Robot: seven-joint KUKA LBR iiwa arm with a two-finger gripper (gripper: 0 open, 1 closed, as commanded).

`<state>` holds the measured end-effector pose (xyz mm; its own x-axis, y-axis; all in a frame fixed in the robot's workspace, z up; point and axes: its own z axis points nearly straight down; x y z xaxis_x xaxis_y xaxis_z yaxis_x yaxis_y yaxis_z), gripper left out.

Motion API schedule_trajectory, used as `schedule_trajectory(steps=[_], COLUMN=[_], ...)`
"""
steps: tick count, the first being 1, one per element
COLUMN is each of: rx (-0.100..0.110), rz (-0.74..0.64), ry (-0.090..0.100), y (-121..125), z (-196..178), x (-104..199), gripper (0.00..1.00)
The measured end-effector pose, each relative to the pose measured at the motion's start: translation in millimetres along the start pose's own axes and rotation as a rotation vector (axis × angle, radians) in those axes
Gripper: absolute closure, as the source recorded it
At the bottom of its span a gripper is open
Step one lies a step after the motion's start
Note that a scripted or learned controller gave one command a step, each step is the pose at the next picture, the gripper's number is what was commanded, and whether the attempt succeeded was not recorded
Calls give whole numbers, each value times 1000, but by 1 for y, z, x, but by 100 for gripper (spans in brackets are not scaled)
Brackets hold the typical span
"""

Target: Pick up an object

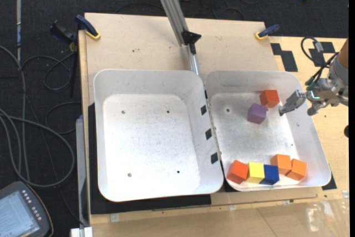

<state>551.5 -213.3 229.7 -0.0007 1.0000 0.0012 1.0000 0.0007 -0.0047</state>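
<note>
From above, the bench carries two white bins side by side. The left bin [147,136] sits bare-floored, speckled with dark dots. The right bin [244,130] has the blocks: an orange cube [269,97] near its far side, with a purple cube [257,113] just beside it, toward the near left. Along the near wall runs a cluster of blocks touching one another: an orange-red block [238,171], a yellow block [256,171], a blue block [271,174], and two more orange blocks [290,166] at the right end.

The arm comes in from the right, and its gripper [300,101] hangs over the right rim of the right bin, just to the right of the orange cube and apart from it. The fingers [292,102] look spread, with nothing between them. A metal pole [169,0] slants down from the top to the seam between the bins, and yellow-tipped clamps [89,28] pinch the far corners of the board
</note>
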Motion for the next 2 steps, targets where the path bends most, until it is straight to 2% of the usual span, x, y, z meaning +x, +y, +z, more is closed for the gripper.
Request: schedule_trajectory(steps=[1, 2], rx=[-5, 1], rz=[-1, 0], ry=[-1, 1], y=[1, -1], z=[-3, 59], x=[0, 8], gripper=[0, 0])
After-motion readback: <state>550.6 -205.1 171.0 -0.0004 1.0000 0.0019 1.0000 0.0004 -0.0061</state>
